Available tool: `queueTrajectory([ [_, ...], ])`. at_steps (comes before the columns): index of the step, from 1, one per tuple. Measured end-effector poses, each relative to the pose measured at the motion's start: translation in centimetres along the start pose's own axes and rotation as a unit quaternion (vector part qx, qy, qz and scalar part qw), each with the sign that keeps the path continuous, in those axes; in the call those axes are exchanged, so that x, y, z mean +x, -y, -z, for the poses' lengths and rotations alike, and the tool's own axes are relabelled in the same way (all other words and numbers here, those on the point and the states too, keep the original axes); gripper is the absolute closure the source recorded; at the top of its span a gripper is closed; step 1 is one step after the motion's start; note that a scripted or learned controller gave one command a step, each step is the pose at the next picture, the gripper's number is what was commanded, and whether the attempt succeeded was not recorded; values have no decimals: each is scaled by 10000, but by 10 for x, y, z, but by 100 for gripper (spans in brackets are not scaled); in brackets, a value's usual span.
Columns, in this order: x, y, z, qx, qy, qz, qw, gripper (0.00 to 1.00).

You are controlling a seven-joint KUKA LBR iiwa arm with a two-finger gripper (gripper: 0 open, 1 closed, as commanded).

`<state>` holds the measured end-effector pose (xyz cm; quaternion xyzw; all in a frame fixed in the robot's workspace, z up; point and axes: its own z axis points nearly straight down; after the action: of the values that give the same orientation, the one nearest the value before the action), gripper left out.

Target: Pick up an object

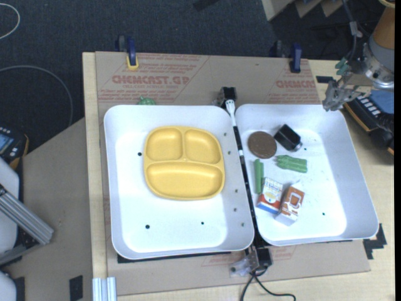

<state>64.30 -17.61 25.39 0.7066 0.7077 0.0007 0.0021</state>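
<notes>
Hanging above the right bin's (pixel 351 137) far right corner, the gripper (pixel 334 99) is seen empty; whether its fingers are apart cannot be told.

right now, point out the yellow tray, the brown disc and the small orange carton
yellow tray (pixel 184 180), camera view, floor of its large front compartment
brown disc (pixel 262 144), camera view, centre of its top face
small orange carton (pixel 291 203), camera view, middle of its upper face

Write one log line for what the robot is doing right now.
gripper: above right bin's far right corner | holding: nothing seen | yellow divided plate: left bin | stage: not yet picked
</notes>
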Motion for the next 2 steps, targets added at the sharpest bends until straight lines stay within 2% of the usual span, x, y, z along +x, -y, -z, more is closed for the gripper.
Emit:
queueTrajectory([
  [1, -35, 54, 43, 13, 1, -31, 10000, 100],
  [2, -47, 134, 122, -28, 18, -31, 10000, 100],
])
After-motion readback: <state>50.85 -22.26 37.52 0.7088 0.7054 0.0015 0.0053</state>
